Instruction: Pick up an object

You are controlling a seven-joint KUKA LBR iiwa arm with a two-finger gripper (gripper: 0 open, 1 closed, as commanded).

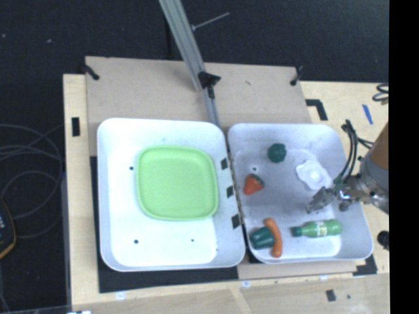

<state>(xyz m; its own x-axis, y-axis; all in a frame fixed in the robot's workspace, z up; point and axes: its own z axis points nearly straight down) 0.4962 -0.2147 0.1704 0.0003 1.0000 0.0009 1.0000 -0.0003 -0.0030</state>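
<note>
The grey arm is cut off at the right edge. Its two-finger gripper (322, 200) hangs over the right white bin (327, 135), blurred; whether it is open I cannot tell. Just nearer lies a green plastic bottle (317, 228), apart from it.

Green plate (177, 182) flat in left bin (114, 175); metal pole (183, 34) behind bins

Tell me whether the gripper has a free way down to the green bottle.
Probably yes: the gripper hovers just above the green bottle, which lies alone near the right bin's front edge, with nothing between them.
</note>
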